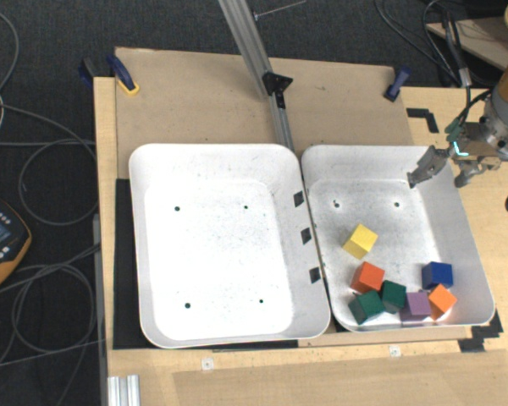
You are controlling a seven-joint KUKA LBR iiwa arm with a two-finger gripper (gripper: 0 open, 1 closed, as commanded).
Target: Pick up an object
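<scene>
Jaws apart and empty, the two-finger gripper [445,166] hovers over the right white bin's [470,252] far rim — approach stage; next, likely a descent toward the small yellow cube [361,241] mid-bin.

We see the arm entering from the right edge of the view, only its last part visible: a grey wrist section [506,112] with darker fittings and a small teal-lit spot on its near side. Below it the gripper [446,170] points down and toward the left (the whole wrist is tilted rather than vertical). Its two dark fingers [425,168] are spread, one reaching out to the left, the other lying closer under the wrist, with open space between them and nothing caught there.
</scene>
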